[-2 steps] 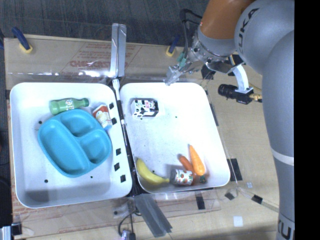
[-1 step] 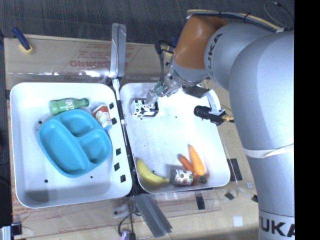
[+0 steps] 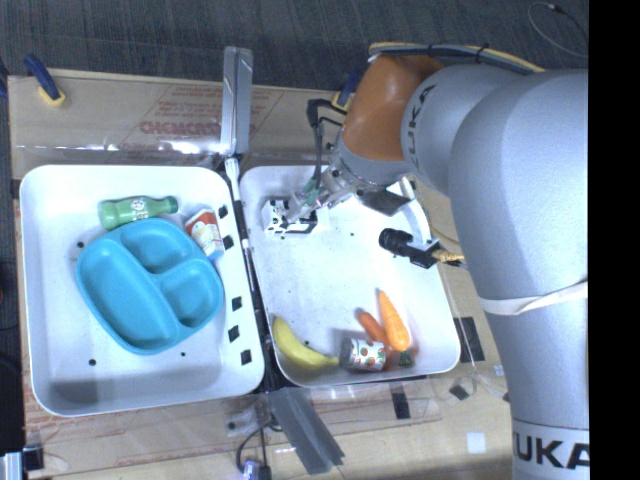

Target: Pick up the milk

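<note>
The milk (image 3: 205, 234), a small red-and-white carton, lies in the left bin (image 3: 40, 268) touching the blue divided plate (image 3: 150, 283), while the jaws (image 3: 296, 212) hang in the right bin (image 3: 330, 258) over a black-and-white item (image 3: 283, 218); how far apart they stand cannot be told. A grasp here would likely take the wrong thing. The surface shows cardboard beneath, dark floor beyond.
</note>
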### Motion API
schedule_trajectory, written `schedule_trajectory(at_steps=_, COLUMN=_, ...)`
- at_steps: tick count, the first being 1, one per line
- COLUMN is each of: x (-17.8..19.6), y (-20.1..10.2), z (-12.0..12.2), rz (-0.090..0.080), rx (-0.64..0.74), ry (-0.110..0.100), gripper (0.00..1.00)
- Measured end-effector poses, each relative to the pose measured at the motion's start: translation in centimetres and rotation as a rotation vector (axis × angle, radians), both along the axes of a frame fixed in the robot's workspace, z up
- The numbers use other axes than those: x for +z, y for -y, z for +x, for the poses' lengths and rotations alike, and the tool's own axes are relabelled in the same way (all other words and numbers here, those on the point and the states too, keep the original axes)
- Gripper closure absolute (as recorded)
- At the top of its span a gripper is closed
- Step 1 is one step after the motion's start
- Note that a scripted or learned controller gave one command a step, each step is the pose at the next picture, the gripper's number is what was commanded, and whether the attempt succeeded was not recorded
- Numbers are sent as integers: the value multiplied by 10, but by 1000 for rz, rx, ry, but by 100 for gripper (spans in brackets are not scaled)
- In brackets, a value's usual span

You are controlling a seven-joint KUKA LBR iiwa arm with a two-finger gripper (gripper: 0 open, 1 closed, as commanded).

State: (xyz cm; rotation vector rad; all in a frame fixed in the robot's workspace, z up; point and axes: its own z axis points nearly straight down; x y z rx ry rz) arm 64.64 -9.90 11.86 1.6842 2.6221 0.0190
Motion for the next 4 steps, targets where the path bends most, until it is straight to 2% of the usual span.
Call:
schedule_trajectory(at_steps=1, x=13, y=49, z=-23, rz=-1, rx=200, ry=-26, gripper=0)
schedule_trajectory(at_steps=2, x=-7, y=21, z=19, rz=-10, rx=156, ry=-2, gripper=0)
schedule_trajectory(at_steps=4, x=-5, y=7, z=17, rz=-16, rx=279, ry=9, gripper=0)
